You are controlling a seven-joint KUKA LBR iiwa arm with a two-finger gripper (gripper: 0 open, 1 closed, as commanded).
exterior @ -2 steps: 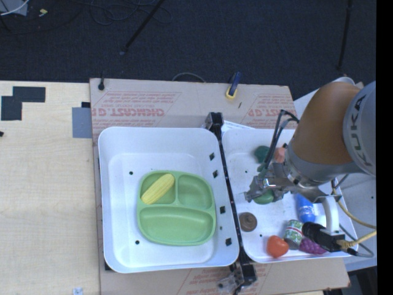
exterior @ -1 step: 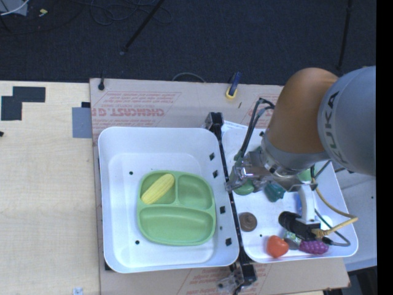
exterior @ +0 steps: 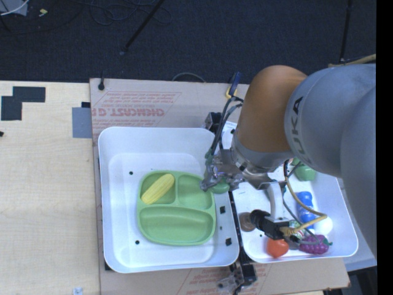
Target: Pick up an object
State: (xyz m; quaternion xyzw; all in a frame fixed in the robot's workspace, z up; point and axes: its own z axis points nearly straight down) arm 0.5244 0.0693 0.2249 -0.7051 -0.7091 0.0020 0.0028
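The gripper (exterior: 214,180) hangs over the plate (exterior: 177,219) rim. Its grasp cannot be told. It could snag the rim and miss the corn (exterior: 157,188).

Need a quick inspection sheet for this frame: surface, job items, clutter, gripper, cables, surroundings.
Surface: left bin and right bin side by side on cardboard sheet.
Job's things: yellow corn in upper-left compartment of green divided plate, left bin; tomato, purple grapes, blue item, green item in right bin.
Clutter: nothing seen.
Gripper: gripper low over the plate's upper-right corner; finger state unclear.
Cables: wires along the wrist; loose cables on dark floor.
Surroundings: wooden bench.
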